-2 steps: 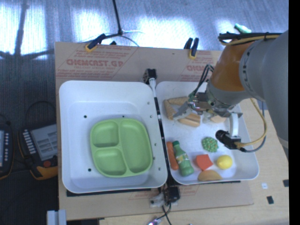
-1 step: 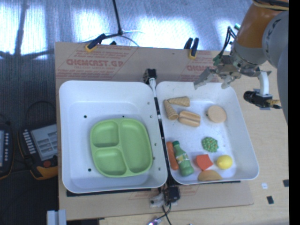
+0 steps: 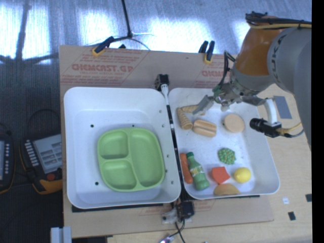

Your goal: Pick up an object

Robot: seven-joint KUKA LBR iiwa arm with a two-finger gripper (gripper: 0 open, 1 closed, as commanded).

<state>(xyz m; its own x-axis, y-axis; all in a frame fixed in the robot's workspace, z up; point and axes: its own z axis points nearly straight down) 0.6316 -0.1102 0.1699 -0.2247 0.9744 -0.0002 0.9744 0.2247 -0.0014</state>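
Two shallow white bins are seen side by side on the worktop (image 3: 101,59), which is covered by a printed brown board. Near to far here runs from the lower edge of the frame upward.

Lowest in the right bin (image 3: 271,173), at the lower centre-right of the frame, a tan rounded piece (image 3: 226,189) is seen touching an orange block (image 3: 220,174), with a yellow lemon (image 3: 242,174) just beside it to the right. A green bottle (image 3: 197,171) and an orange carrot (image 3: 185,167) lie next to each other along the bin's left wall. Above these, a green bumpy piece (image 3: 227,156) is set apart near the bin's middle. Farther up, a hot-dog bun (image 3: 204,128) is touched at its left end by a ridged tan pastry (image 3: 184,116), and a round tan disc (image 3: 234,123) lies to the right, apart from both.

The left bin (image 3: 76,135) is occupied by a green divided plate (image 3: 131,159) with three compartments, placed in its lower half.

At the upper right of the frame, the grey arm (image 3: 288,54) with its orange band is reached in over the right bin's upper part. The hand (image 3: 215,99) is held spread apart just above the bun and pastry, one finger (image 3: 203,105) angled down-left toward them; nothing is seen gripped between its fingers.
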